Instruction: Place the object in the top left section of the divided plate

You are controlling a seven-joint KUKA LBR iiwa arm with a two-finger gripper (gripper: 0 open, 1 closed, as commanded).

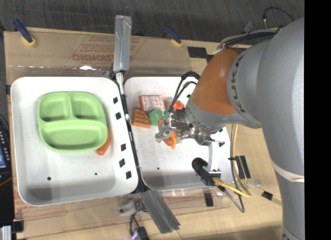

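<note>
A light green divided plate [72, 121] lies in the left bin [31, 182], with its two small sections at the far side and one long section nearer. My gripper [166, 128] is low over the right bin [170, 174], in among a cluster of small objects. A small orange piece [171, 141] lies right by the gripper's tip, and I cannot tell whether it is held. A green piece [155, 116] and a brown waffle-like piece [140, 118] lie just left of the gripper. The wrist hides what is beneath it.
A red and white box [151, 101] lies at the far side of the right bin, with another orange piece [178, 104] beside it. An orange carrot-like object [104, 145] rests against the plate's right near corner. A divider wall [125, 130] separates the bins.
</note>
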